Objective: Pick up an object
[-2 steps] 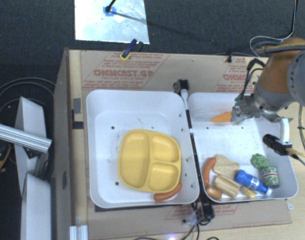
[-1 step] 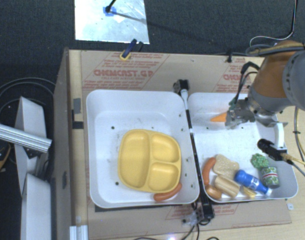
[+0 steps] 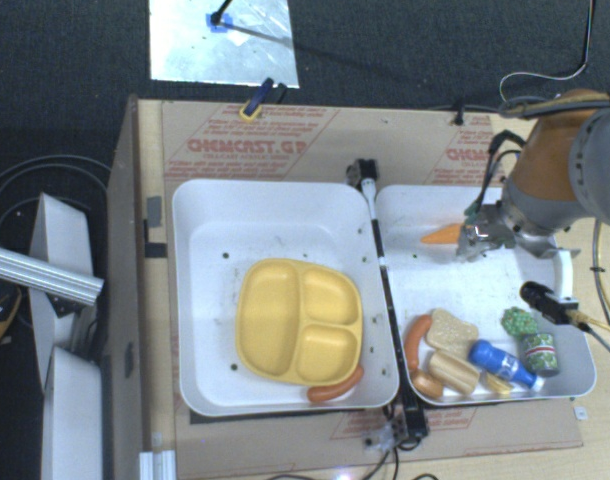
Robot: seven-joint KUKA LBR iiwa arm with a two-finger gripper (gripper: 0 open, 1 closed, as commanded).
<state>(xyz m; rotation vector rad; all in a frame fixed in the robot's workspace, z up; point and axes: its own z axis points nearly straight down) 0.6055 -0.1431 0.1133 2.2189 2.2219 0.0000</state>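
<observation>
A table (image 3: 315, 133) carries two shallow white bins side by side. The left bin (image 3: 200, 218) holds a yellow divided plate (image 3: 298, 320) with a sausage (image 3: 335, 389) at its lower edge. In the right bin (image 3: 410, 213), the arm's tool (image 3: 472, 240) sits near the upper wall, just beside an orange carrot (image 3: 443, 234); whether it is apart or together cannot be told. At the lower right lie a sausage, bread, a blue bottle (image 3: 503, 362) and broccoli (image 3: 519, 321).

Arm (image 3: 575, 158) cut off at right edge. Gripper (image 3: 475, 240) fingertips too small to read, and they cover the carrot's (image 3: 442, 234) right end. Sausage (image 3: 335, 389) partly tucked under yellow tray (image 3: 298, 320). Can (image 3: 538, 353) label unreadable.
</observation>
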